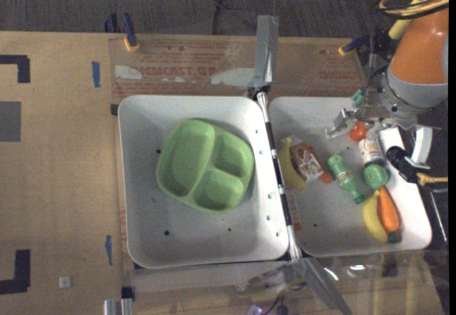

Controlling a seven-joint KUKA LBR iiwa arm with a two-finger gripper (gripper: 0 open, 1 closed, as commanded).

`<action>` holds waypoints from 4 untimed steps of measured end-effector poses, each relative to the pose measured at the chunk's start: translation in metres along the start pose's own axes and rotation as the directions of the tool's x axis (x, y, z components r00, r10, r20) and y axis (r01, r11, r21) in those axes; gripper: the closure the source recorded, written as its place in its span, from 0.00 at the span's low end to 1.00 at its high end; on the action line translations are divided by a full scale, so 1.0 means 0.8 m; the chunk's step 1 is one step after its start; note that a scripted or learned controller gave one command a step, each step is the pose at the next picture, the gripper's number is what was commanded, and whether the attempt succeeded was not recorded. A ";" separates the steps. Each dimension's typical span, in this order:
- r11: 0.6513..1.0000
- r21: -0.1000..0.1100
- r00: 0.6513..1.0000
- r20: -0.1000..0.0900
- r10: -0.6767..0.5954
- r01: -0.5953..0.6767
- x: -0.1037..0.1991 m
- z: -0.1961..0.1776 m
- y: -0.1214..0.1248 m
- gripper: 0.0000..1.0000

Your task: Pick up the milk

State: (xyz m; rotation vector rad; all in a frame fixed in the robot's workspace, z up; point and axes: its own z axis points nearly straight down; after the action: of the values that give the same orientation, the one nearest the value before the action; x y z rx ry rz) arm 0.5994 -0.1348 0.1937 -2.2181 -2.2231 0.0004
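The milk point(308, 161), which I take to be the small brown-and-white carton, lies on its side in the right-hand bin point(324, 224). It is apart from the gripper point(345, 123), lying away from it toward the divider between the two bins and somewhat nearer the camera. It rests against a banana point(288, 164) on the side away from the gripper, and a small green bottle point(345, 178) lies just beside it on the side nearer the arm. The gripper hangs over the far part of that bin, close above a white bottle with a red cap point(368, 147). I cannot tell from this view how far it is open, and I see nothing held in it. Assessment of the carton: likely light, with stiff flat faces, smooth enough to slide and thin enough to dent under hard pressure. Recommended hold: across the two long flat faces at mid-length, squarely, with moderate force. Risks noted: the banana blocks access on one side and could be caught in the same grip, and a corner grip may let the carton twist out.
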 end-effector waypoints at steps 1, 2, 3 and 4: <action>0.950 -0.029 0.950 0.014 -0.311 0.312 0.034 0.097 0.013 0.00; 0.984 -0.035 0.985 -0.005 0.174 -0.174 0.045 0.109 0.028 0.00; 0.963 -0.045 0.964 -0.014 0.264 -0.264 0.009 0.109 0.003 0.00; 0.963 -0.059 0.965 -0.018 0.261 -0.261 0.011 0.089 0.009 1.00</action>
State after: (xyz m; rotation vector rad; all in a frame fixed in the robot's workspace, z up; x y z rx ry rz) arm 0.6066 -0.1262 0.1228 -2.5194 -1.9325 -0.0800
